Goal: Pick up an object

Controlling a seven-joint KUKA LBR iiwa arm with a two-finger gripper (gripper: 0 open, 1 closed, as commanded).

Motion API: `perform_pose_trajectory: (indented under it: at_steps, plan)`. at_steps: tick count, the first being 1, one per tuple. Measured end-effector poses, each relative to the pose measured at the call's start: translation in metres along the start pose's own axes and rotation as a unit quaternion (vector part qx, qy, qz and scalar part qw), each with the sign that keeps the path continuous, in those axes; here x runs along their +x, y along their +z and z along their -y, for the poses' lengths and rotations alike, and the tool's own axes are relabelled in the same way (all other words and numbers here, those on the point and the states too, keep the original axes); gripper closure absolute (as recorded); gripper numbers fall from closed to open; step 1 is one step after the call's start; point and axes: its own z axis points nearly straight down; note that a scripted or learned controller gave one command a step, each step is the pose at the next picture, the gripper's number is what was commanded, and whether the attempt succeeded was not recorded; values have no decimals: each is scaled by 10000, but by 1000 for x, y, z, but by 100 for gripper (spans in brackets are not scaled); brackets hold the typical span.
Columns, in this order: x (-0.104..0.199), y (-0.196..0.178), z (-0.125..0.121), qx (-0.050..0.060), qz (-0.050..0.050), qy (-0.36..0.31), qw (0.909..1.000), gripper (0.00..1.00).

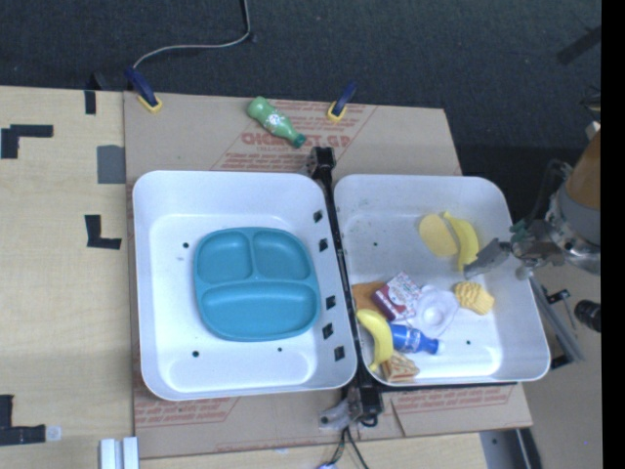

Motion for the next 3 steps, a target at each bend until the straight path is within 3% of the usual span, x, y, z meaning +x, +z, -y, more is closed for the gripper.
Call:
perform_pose_trajectory:
  at_steps: [1,2,3]
  plan:
    - [-3,110,-41,-32,-9,-14,10000,0]
    - [45,110,-117,-39,6,-12,10000,0]
    - [43,100,-117,-34,25,-12,10000,100]
